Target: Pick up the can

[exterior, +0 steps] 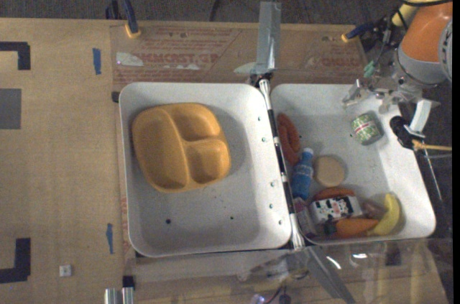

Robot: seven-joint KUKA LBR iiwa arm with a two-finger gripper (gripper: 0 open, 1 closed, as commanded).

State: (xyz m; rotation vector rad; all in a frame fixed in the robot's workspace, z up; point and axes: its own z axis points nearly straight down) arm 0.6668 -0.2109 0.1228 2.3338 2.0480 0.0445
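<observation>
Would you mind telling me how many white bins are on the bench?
2. The left bin holds a yellow divided plate; the right bin holds the can and a pile of small toys, which may hide other things.

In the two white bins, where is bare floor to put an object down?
Left bin: bare floor below and right of the yellow plate. Right bin: bare patch between the can and the banana. Crowded along its left wall and bottom edge.
</observation>
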